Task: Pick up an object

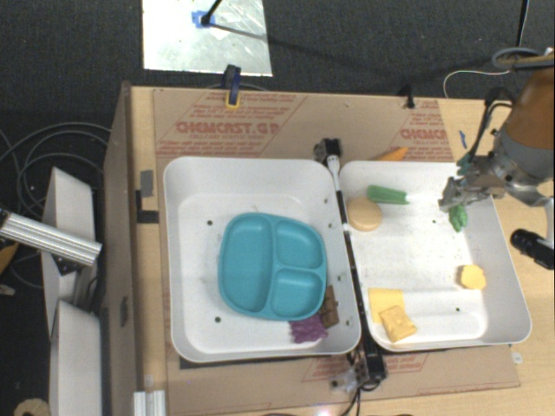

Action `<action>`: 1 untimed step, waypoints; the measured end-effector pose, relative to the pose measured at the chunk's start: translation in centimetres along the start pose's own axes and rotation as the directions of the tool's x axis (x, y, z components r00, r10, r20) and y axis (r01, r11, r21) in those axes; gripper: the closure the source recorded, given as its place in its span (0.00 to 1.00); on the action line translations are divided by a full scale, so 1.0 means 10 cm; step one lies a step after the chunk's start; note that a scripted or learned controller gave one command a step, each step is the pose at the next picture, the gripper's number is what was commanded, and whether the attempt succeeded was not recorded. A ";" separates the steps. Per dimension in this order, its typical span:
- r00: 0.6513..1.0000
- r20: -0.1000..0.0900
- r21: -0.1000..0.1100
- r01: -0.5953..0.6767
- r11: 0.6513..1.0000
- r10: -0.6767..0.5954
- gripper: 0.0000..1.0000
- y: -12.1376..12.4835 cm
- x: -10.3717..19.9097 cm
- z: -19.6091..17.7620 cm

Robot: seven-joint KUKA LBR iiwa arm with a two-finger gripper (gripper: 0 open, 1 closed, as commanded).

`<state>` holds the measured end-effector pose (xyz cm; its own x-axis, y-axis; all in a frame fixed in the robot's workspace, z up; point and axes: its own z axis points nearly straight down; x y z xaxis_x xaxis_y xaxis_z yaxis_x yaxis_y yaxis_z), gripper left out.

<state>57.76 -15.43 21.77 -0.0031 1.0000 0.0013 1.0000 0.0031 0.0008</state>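
Camera view looks down on a tabletop (260,115) covered with brown cardboard, and two shallow white bins stand on it side by side. The left bin (195,189) holds a blue divided plate (271,265) in its middle. Just below the plate's lower right edge lie a small purple object (306,329) and a dark brown object (330,308), both close to the bin's front right corner and touching each other.

The right bin (507,319) holds several small things. A green oblong object (387,195) lies near the back wall, and a round beige object (364,216) lies just beside it, close to the wall between the bins. Two yellow pieces (392,312) lie near the front, one partly over the other. A small yellow lump (473,276) lies near the right wall, well apart from them.

The arm (527,141) reaches in from the right, over the back right part of the right bin. The pincer (458,196) points down, and a small green object (457,218) hangs at its tip, between the fingers as far as I can see. This green object is above the bin floor, near the right wall. An orange thing (392,154) lies on the cardboard just behind the right bin.
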 end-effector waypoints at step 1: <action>1.000 -0.001 0.000 0.006 1.000 -0.006 1.00 -0.07 0.55 -0.08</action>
